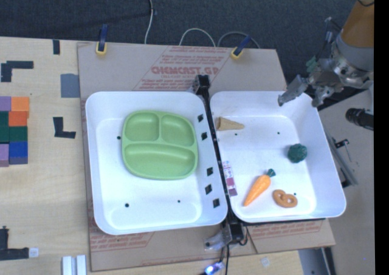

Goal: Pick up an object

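The right bin [316, 123] holds several small items. An orange toy carrot [257, 187] lies near its front, with a brown pretzel [284, 198] just to its right. A dark green lump [297, 153] sits by the right wall, and a tan wedge [229, 124] lies at the back left, close to the divider. My gripper [304, 94] hangs over the bin's back right corner, well above and behind the items. It is open, with nothing between its fingers.
The left bin [100, 164] carries a light green divided plate [160, 144]. Black clips run along the seam between the bins [209, 164]. Coloured blocks [13, 129] are stacked at the bench's far left. A cable [200, 34] loops behind the bins.
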